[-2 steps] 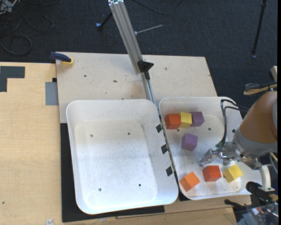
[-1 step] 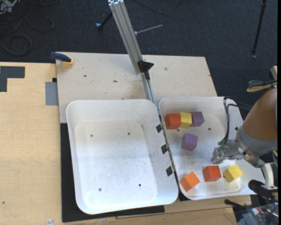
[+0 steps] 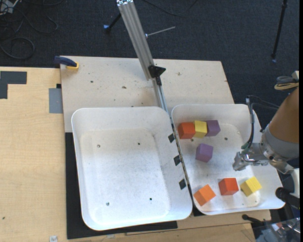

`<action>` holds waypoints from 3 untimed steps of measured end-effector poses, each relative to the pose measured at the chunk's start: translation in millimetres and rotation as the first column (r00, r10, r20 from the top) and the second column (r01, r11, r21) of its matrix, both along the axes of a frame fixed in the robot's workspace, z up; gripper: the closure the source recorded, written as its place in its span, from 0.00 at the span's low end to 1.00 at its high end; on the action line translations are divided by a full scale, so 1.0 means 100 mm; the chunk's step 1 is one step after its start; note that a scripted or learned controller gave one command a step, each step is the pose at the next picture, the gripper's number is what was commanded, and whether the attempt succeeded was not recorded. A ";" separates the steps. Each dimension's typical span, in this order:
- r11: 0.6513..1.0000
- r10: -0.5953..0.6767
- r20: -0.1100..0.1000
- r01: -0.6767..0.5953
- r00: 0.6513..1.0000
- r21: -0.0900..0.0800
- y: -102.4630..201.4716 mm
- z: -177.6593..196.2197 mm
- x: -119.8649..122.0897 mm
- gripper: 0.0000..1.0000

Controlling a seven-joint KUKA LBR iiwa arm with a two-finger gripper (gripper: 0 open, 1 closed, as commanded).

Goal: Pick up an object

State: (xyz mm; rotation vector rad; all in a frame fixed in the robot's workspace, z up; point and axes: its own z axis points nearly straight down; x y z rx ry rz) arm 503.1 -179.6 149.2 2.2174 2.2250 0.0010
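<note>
The gripper (image 3: 246, 159) hangs low over the right side of the right bin (image 3: 227, 110), at the end of the arm (image 3: 285, 130) that comes in from the right. How far it is open I cannot tell, and no block shows in its grip.

The blocks all lie in that bin. Along the far side an orange-red cube (image 3: 186, 130), a yellow cube (image 3: 200, 128) and a purple cube (image 3: 212, 127) sit touching in a row. A second purple cube (image 3: 204, 152) stands alone near the middle. Along the near side lie an orange cube (image 3: 205, 194), a red cube (image 3: 228, 186) and a yellow cube (image 3: 250, 186), the last two just beside each other and closest to the gripper. The left bin (image 3: 126, 170) holds no blocks.

I judge the lone purple cube the cleanest pick, with free space on every side. For the near yellow cube, square the gripper to its faces, since the bin's wall and the red cube crowd it.
</note>
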 end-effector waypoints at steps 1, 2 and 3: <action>1.000 -0.002 0.003 0.002 1.000 -0.001 0.00 0.59 -0.07 1.00; 1.000 -0.002 0.001 0.002 1.000 -0.001 -0.01 0.90 -0.06 1.00; 1.000 0.001 -0.003 -0.001 1.000 0.003 0.44 0.94 -0.03 1.00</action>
